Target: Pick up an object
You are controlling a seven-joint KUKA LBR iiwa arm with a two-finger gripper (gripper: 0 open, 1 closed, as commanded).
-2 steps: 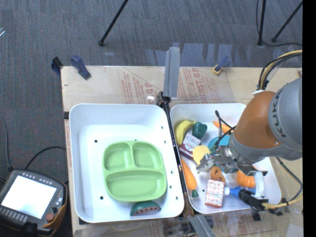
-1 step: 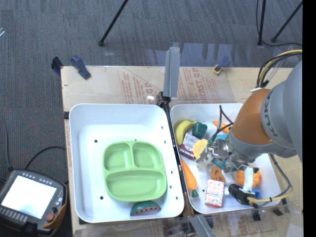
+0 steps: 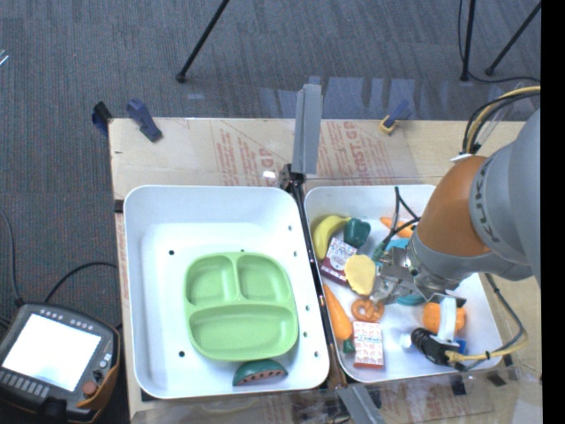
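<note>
My gripper (image 3: 387, 283) hangs low in the right bin (image 3: 494, 343), under the orange-banded wrist. It sits right beside a pale yellow disc (image 3: 359, 274) and just above a brown pretzel (image 3: 366, 309). Left of them lie a red and white packet (image 3: 337, 258), a yellow banana (image 3: 326, 231) and a dark green piece (image 3: 357, 230). An orange carrot (image 3: 336, 316) and a red carton (image 3: 367, 344) lie toward the front. The arm hides the bin's middle and its right side.
The left bin (image 3: 154, 228) holds a green divided plate (image 3: 240, 306) and a watermelon slice (image 3: 260, 374) at its front wall. An orange toy (image 3: 433, 316) and a teal piece (image 3: 410, 299) lie under the wrist. A tablet (image 3: 53, 350) rests at lower left.
</note>
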